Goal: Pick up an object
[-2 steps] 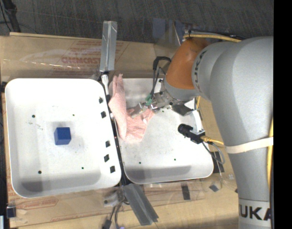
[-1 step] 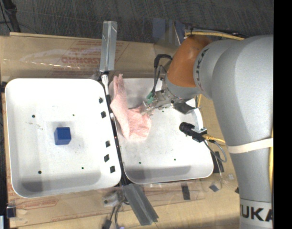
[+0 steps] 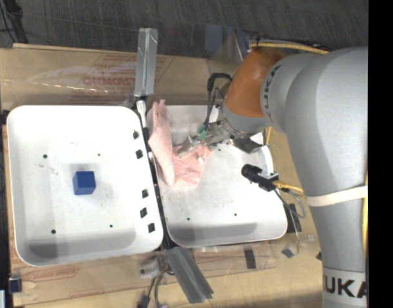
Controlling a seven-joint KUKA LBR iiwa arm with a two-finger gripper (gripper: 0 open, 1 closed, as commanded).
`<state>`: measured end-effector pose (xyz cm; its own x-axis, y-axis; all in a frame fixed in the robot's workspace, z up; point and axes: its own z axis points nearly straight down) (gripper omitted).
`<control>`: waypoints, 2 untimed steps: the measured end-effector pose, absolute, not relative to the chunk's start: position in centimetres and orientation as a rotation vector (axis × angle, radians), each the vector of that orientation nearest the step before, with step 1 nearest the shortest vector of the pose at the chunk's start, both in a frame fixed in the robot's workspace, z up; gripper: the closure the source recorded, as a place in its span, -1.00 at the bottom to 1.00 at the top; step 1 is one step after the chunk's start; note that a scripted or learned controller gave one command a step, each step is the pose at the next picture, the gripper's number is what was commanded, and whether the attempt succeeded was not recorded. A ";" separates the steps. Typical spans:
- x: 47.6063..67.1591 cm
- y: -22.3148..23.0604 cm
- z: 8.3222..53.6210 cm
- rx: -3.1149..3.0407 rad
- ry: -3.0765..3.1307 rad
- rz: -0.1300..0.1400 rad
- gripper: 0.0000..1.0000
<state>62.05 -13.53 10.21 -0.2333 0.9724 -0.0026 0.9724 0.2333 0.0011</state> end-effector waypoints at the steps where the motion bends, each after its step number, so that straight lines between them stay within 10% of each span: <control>1: 63.1 -14.7 9.2 1.911 2.492 0.000 -1.00; 2: 64.6 -18.7 9.3 1.943 2.468 0.000 -1.00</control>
